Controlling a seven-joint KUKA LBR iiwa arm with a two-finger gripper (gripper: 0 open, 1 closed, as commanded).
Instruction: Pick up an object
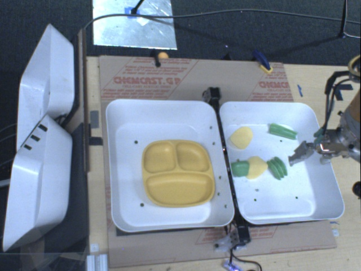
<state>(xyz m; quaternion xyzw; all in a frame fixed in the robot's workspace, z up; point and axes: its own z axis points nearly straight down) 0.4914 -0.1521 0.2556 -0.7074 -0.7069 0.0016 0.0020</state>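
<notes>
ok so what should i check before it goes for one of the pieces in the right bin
1. Target in view: small ribbed green piece lies nearest the gripper, ok.
2. Free space around it: the round yellow piece sits close on its left, apart or touching cannot tell.
3. Gripper over the right white bin: ok, at its right side.
4. Jaws open: cannot tell.
5. Nothing held yet: cannot tell.
6. Other picks: long green piece and pale yellow piece lie apart from everything, ok.
</notes>
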